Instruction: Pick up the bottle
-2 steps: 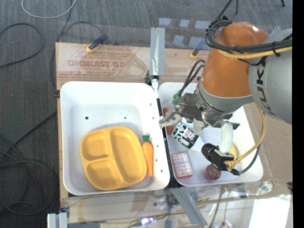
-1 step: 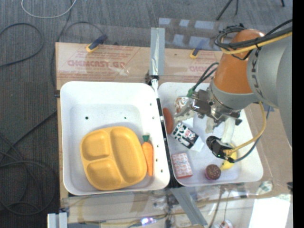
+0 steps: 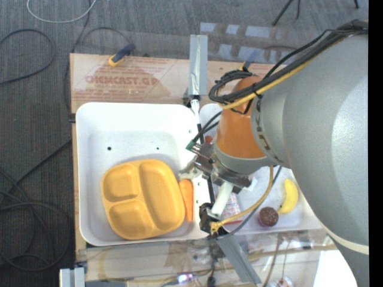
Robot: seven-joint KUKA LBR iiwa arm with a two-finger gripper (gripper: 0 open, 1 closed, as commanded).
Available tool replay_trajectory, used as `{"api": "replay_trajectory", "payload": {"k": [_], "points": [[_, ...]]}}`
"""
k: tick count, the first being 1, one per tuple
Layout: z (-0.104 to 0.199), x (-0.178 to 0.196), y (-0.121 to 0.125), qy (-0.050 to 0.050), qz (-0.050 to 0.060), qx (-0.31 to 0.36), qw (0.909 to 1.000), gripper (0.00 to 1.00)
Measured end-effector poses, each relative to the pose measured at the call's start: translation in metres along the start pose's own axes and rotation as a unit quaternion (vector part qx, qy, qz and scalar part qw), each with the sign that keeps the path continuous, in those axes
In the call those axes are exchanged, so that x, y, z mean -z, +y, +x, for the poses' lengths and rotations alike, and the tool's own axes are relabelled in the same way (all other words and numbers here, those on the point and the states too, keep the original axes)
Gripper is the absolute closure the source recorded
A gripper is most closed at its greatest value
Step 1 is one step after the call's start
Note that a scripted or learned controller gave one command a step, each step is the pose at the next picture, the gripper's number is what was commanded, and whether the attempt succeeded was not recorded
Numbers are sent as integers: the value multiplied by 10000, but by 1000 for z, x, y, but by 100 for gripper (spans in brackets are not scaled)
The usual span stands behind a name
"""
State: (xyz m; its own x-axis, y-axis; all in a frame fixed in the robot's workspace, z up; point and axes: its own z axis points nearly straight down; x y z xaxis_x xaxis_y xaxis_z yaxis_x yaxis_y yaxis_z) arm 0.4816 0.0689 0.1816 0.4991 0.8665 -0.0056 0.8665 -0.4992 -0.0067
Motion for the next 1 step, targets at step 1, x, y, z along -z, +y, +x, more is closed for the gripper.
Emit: {"api": "replay_trajectory", "payload": {"k": [1], "points": [[0,0,0,1,-1,-3,10000,0]]}}
